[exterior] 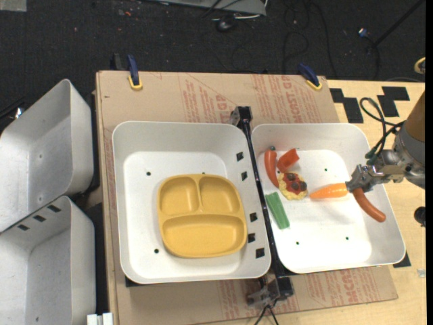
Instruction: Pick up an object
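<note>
Far to the left of the gripper, in the left bin point(128, 181), a yellow divided plate point(201, 215), well apart from everything else. Past the divider, in the right bin point(352, 246), a green stick point(277, 210) lying flat, a red sausage point(270, 166) beside a red wedge point(288, 158), and a small yellow piece with dark bits point(293, 185), all near one another and clear of the gripper. Closer in, a carrot point(329, 191) pointing toward the fingers, its tip just at them. At the right wall, the gripper point(358, 182), with another sausage point(371, 206) just below. Opening width: cannot tell; nothing visibly gripped.
</note>
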Available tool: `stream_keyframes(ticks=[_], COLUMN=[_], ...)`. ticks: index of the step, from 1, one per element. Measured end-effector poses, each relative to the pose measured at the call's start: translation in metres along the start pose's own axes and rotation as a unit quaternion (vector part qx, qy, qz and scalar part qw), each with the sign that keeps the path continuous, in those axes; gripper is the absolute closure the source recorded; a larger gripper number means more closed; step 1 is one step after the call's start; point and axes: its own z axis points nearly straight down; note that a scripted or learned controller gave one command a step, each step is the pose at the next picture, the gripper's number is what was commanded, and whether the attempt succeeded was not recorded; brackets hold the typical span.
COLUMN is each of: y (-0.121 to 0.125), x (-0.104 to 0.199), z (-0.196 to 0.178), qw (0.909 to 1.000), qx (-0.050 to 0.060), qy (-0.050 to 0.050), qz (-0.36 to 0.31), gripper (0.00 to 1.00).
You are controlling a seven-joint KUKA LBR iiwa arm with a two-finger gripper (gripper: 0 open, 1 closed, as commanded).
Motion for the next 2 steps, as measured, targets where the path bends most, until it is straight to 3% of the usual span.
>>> stream_keyframes(ticks=[1,2], y=[0.001,0.002], x=[0.000,0.053], z=[-0.043,-0.048], qw=[1.0000,1.0000], qx=[0.000,0.002], qy=[0.000,0.002], qz=[-0.001,-0.001], gripper=[1.00,1.00])
